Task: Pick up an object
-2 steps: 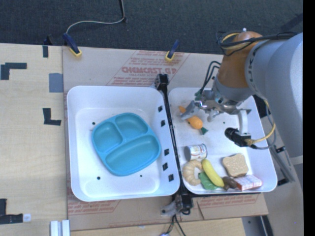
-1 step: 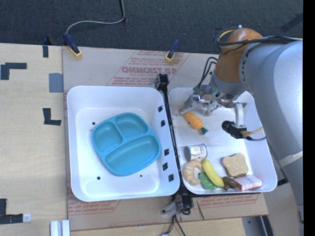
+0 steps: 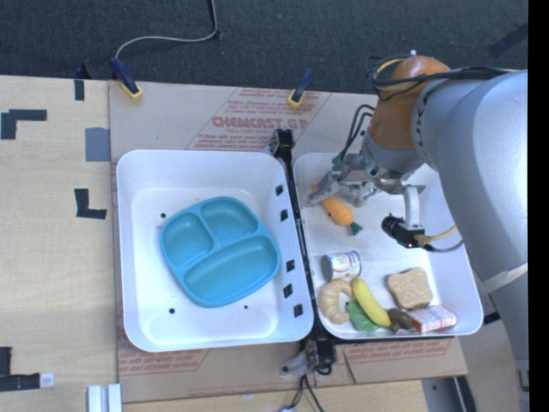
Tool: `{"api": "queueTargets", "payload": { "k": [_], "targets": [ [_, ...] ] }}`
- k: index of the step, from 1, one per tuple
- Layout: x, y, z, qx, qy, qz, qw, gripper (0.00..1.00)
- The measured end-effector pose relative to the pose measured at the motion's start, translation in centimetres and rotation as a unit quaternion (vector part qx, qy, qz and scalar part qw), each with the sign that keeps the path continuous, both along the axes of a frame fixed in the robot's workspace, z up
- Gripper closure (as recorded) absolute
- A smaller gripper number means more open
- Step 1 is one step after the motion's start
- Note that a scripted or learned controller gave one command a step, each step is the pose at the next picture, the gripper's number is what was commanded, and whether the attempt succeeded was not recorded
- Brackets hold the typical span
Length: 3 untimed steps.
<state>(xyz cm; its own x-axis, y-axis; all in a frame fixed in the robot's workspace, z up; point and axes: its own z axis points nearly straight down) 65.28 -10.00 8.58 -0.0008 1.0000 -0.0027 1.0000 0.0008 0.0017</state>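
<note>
Orange carrot (image 3: 338,210) under the jaws (image 3: 343,187), right bin (image 3: 459,269) — grasp not confirmed.

Arm reaches in over the right bin with the jaws low, just above the carrot's upper end; likely positioned for a top-down pick. Cannot tell how far the jaws are parted or whether they grip anything. Below the carrot: small can (image 3: 342,266), then banana (image 3: 367,303), bread slice (image 3: 409,287) and a red-white box (image 3: 433,318), crowded at the bin's near edge. Left of the carrot, the other bin holds a blue divided plate (image 3: 220,249). Cardboard on the surface (image 3: 249,123) reads "CHEMCAST"; can label unreadable.
</note>
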Motion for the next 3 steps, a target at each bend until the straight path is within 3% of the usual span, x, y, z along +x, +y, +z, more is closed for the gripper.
{"api": "queueTargets", "payload": {
  "k": [1,2,3],
  "targets": [
    [0.0,0.3,0.0,0.0004,0.000,0.000,1.0000,0.00],
    [0.0,0.2,1.1,0.0003,0.000,0.000,1.0000,1.00],
    [-3.0,7.2,9.9,0.0016,0.000,0.001,1.0000,1.00]
  ]
}}
